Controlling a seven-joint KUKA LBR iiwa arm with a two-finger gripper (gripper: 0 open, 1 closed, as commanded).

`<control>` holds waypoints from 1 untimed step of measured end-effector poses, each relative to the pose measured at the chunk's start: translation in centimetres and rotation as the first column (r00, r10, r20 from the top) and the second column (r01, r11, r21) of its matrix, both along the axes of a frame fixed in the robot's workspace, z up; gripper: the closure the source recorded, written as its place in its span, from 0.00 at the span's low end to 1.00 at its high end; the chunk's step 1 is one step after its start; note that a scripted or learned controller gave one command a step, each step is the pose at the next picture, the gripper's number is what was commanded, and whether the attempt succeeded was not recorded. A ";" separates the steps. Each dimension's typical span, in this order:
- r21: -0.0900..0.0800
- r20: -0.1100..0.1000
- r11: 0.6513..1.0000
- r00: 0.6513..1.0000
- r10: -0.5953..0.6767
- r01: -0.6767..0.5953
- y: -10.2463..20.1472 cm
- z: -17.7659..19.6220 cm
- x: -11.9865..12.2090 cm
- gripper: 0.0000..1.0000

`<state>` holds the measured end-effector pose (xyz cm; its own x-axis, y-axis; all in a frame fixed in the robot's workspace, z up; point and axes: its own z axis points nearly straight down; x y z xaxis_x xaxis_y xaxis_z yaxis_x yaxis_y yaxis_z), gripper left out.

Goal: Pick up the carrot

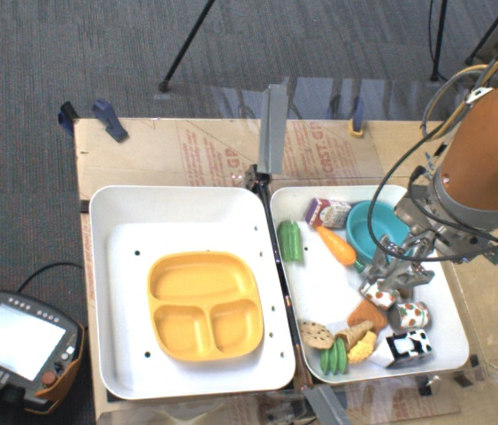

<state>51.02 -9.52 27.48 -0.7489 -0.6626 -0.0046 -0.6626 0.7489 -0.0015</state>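
Carrot (337,244) lies slantwise in the right bin (456,326), its upper end beside the teal bowl (374,228) and a green vegetable (290,241) to its left; my gripper (388,282) hangs nearer the toys below — whether its claw is apart or together I cannot tell; I fear a descent here nips the wrong item — or clips the bowl.

We find red printing on the cardboard sheet (204,153) that lies under the two bins, running upside down and at a slant. Near the middle, letters that look like "LTD" show beside the grey post, but we cannot read them with certainty. The rest of the red print is too blurred for us to read.
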 end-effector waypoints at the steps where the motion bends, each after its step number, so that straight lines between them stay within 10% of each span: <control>1: -0.005 0.006 0.996 0.996 0.093 -0.093 -7.6 10.4 -1.0 1.00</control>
